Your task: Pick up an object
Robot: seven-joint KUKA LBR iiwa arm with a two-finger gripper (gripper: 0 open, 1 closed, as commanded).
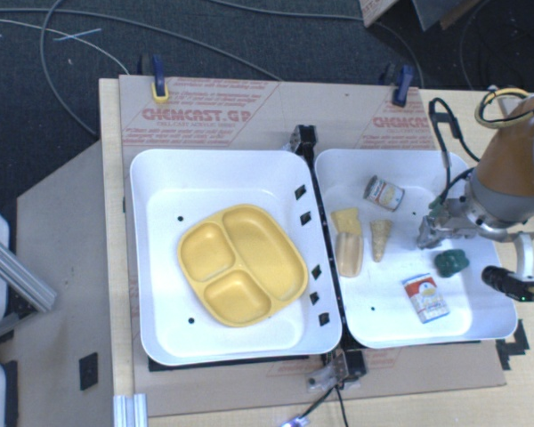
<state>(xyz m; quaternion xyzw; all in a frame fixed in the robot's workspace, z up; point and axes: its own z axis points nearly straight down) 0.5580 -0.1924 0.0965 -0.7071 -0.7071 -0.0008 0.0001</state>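
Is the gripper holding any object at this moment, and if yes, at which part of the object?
It cannot be told. The gripper is low in the right bin, just above the green object, but the view shows nothing between its fingers.

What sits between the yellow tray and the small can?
In the camera view, the bins' adjoining rims and the tan block lie between the tray and can.

The arm (pixel 509 163) shows a broad, rounded orange band above a pale grey wrist ring, with a cream-coloured cap at its upper end. A black cable (pixel 445 140) loops along its left side, beside a coil of yellow wire (pixel 498 100). The hand (pixel 440 229) is dull metallic grey, blocky, with dark fittings.
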